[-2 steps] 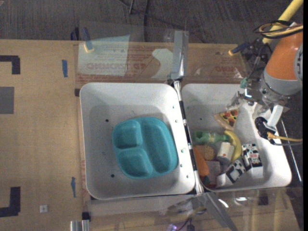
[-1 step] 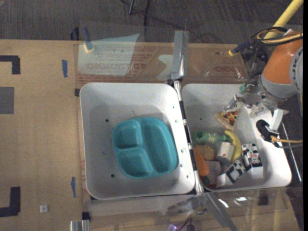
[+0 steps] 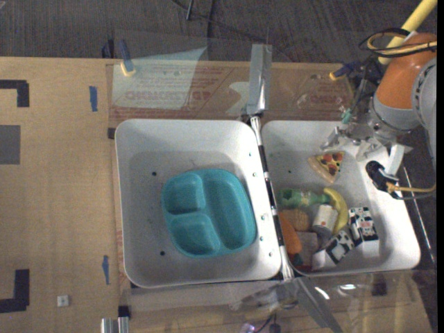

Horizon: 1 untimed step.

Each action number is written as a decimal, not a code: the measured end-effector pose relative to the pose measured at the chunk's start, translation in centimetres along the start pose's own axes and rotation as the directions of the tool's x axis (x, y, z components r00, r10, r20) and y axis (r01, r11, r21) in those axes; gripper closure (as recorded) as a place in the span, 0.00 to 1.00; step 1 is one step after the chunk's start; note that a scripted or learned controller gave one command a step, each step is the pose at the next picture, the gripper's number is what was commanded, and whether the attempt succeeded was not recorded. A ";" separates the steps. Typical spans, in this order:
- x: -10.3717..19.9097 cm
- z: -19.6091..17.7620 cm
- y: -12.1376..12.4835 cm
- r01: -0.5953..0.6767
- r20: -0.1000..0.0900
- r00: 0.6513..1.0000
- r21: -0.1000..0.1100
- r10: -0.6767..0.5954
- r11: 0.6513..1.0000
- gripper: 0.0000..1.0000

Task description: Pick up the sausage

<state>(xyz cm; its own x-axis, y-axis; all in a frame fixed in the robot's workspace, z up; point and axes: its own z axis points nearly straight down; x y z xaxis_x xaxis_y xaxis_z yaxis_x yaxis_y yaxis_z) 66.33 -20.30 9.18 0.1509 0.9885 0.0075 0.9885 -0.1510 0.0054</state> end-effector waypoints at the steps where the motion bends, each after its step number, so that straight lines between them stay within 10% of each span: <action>1: 0.8 -3.3 -2.4 0.009 0.007 1.000 0.005 -0.009 1.000 0.00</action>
